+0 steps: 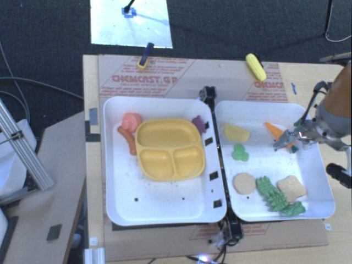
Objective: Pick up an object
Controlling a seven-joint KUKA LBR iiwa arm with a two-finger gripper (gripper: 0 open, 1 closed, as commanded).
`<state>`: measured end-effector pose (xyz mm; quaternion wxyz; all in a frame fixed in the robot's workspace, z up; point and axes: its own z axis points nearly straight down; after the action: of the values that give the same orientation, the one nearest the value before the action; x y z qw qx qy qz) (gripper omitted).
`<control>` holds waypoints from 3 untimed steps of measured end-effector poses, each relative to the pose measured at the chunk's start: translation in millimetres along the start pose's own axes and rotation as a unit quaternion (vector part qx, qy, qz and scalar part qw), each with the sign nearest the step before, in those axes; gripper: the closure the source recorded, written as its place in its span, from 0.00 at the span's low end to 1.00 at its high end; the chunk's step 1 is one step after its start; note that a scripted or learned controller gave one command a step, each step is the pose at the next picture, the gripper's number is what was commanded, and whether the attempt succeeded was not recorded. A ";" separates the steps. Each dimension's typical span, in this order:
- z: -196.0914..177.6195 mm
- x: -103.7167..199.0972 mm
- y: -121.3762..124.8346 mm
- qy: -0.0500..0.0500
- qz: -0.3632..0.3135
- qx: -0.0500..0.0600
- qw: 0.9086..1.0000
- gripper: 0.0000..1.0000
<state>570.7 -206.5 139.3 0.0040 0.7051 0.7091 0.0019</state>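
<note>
Dark carpet beneath a wooden bench (231,76) bearing two white bins (118,202).

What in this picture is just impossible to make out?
- Gripper: blurred in the camera view, so its grip on the orange carrot piece cannot be judged.
- Purple item: partly hidden behind the yellow tray.
- Arm: cut off by the right edge.

Gripper (287,142) over right bin (313,164), beside carrot (273,129).
</note>
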 end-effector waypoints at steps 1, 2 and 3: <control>57.3 17.3 84.9 0.001 -0.002 0.002 1.000 0.00; 37.2 -0.7 99.5 0.000 0.000 0.001 1.000 0.00; 56.3 -0.3 40.5 0.002 0.003 0.006 1.000 0.00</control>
<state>611.6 -206.6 83.3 -0.0015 0.7071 0.7071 -0.0010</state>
